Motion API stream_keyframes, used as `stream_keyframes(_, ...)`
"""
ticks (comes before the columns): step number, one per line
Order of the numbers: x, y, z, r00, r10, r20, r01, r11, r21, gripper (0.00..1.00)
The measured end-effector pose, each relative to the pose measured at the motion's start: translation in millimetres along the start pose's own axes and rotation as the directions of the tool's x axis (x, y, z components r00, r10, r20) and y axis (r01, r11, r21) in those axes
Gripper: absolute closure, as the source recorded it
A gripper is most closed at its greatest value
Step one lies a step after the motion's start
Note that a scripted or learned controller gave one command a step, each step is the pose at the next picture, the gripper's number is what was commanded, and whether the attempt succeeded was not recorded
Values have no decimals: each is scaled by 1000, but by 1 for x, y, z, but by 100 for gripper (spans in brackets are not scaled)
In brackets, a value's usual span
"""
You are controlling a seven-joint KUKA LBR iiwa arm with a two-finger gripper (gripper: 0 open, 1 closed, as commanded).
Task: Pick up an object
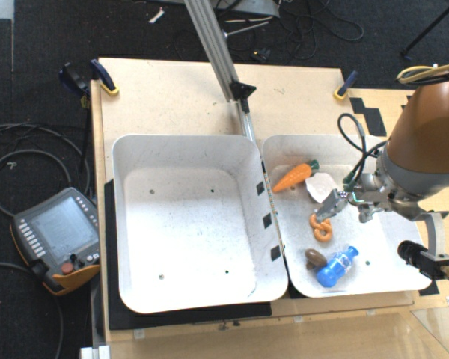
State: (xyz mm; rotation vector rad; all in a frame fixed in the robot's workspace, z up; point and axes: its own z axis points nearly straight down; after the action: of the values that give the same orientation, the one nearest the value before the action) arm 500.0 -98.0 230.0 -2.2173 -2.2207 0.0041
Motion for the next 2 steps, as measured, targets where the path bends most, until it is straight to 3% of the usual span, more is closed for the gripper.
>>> stream_keyframes(1,0,1,-2,1000,2,1,-2,1000,-4,0)
stream_keyframes(2,2,7,59,1000,2,0,-2,1000,2,0)
